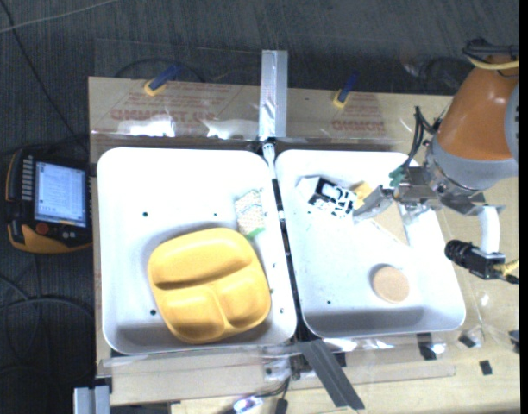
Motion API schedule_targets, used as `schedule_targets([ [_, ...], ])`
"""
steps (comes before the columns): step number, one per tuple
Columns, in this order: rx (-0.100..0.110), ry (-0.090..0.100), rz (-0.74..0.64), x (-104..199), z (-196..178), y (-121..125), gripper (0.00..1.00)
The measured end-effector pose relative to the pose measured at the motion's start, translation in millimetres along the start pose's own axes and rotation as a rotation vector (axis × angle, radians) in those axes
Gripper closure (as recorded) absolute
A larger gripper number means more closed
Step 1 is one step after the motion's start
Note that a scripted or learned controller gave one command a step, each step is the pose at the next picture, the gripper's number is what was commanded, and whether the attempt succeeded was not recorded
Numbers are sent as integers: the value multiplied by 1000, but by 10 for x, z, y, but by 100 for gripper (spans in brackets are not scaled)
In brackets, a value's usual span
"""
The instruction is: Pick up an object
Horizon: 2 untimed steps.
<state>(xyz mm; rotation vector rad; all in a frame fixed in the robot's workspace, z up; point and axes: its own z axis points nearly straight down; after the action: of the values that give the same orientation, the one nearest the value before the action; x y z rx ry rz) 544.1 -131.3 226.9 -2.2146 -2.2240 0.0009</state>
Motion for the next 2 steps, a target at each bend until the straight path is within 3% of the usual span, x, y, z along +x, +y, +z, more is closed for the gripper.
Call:
schedule_targets([
  [1, 0, 1, -118, -300, 943, -318, 0],
  [2, -3, 0, -152, -905, 929, 403, 0],
])
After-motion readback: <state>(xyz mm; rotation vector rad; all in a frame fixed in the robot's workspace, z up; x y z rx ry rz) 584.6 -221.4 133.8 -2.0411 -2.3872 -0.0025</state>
